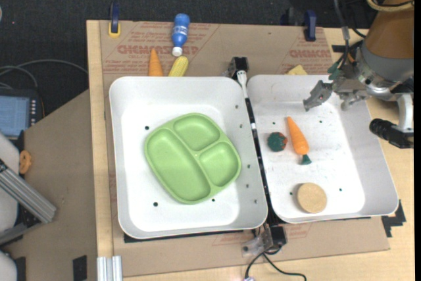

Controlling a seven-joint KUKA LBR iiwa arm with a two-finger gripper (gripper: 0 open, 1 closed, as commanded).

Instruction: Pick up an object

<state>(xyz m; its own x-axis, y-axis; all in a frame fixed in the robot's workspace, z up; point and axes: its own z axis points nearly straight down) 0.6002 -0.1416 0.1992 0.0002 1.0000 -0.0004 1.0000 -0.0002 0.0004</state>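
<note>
Tool (322, 94) above the right bin (368, 161), holding nothing.
Fingers apart; carrot (297, 135) just below it, ball (277, 141) beside the carrot, disc (310, 197) nearer the front rim.

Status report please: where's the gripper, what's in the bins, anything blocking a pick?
Gripper over right bin's far edge, holding nothing. Toy carrot, strawberry, wooden disc lie apart there. Green divided plate in left bin. Nothing blocking.

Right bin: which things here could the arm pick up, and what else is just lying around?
Job items, in the right bin:
- carrot
- green and red toy
- round tan disc
- claw, above the bin's far edge

Lying about:
- green divided plate, in the left bin
- blue-capped bottle, orange piece and yellow piece behind the bins
</note>
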